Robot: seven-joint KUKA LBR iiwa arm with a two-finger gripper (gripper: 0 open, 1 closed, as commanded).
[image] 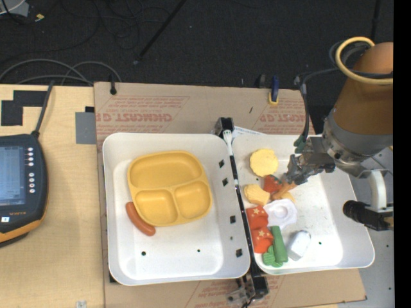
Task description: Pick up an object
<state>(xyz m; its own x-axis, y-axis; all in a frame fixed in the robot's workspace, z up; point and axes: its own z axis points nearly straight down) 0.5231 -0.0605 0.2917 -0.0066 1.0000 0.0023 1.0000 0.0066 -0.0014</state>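
My gripper point(290, 177) hangs low over the right bin point(340, 236), at the upper middle of its pile of toy food. Its tip is right beside a small red piece point(270, 183), touching it or nearly so. A round yellow piece point(262, 162) lies just to the left of the gripper, and a yellow wedge point(255, 194) sits below that. Further toward the front are a white cup point(280, 212), red pieces point(259, 226), a green piece point(277, 246) and a pale grey object point(298, 243).
The left bin point(167, 255) holds a yellow divided plate point(169, 188) and a reddish sausage point(139, 219) by its lower left edge. A black divider point(235, 194) separates the bins. A tablet-like device point(18, 181) lies at far left. The arm's orange-banded body point(366, 101) looms over the right bin's far right.
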